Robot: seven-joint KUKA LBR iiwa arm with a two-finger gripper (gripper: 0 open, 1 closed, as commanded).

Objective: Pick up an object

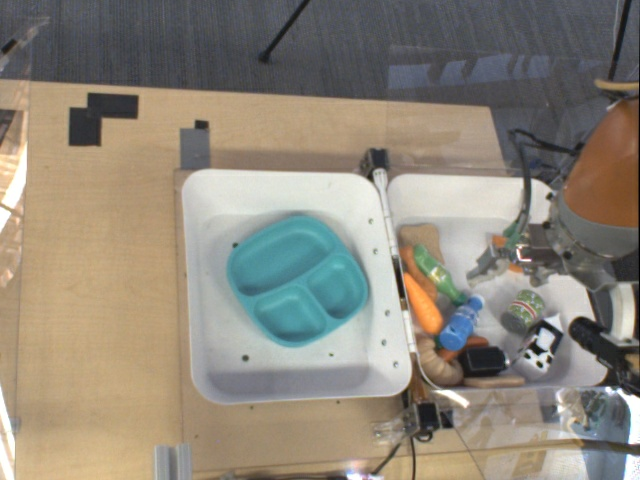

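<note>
Hovering over the right bin [470,223], pincer [497,258] spread and empty, arm [610,183] cut off at the frame edge

Two bins side by side on bench [100,298]. Left bin [200,268]: divided tray [297,279] in middle. Right bin [450,203]: carrot [422,303], bottle [459,325], can [523,310] and other items crowded toward near edge.

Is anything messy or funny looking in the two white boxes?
A bit messy. In the right bin, the carrot, green bottle, blue bottle and other toys lie jumbled on their sides against the left wall. The teal tray in the left bin sits turned at an angle. Nothing looks spilled or broken.
</note>
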